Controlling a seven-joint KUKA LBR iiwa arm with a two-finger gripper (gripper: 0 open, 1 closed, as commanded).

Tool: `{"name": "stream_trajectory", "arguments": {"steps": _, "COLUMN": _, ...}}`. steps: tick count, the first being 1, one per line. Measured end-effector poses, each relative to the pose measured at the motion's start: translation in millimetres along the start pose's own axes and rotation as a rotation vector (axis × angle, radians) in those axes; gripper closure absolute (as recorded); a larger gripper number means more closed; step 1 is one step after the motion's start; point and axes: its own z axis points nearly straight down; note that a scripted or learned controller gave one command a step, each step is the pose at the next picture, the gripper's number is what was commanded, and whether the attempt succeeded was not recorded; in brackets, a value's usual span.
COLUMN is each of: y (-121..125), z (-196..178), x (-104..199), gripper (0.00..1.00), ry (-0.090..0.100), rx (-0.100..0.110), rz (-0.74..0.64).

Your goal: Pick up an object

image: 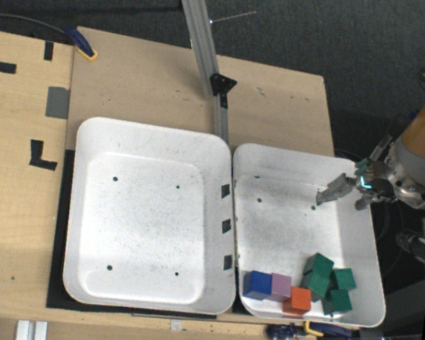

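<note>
While poised over the right bin [359, 250] near its upper right rim, tool [334, 193] empty, spread impossible to tell. Blocks at six o'clock from it: green cluster [328, 284], orange block [299, 299], purple block [281, 285], blue block [259, 284], huddled along the near wall.

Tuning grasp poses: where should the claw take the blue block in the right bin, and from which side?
Judging by its pose, grip the blue block from above, across its far and near faces. Its right side touches the lilac block and its left sits close to the bin wall, so those sides leave little finger room. The claw is now over the bin's far end.
</note>
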Motion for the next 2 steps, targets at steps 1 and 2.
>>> {"name": "stream_trajectory", "arguments": {"steps": 1, "y": 1, "z": -3, "x": 0, "gripper": 0.00, "ry": -0.002, "rx": -0.005, "rz": -0.002}}
{"name": "stream_trajectory", "arguments": {"steps": 2, "y": -1, "z": 59, "x": -6, "gripper": 0.00, "ry": -0.001, "rx": 0.001, "rz": 0.000}}
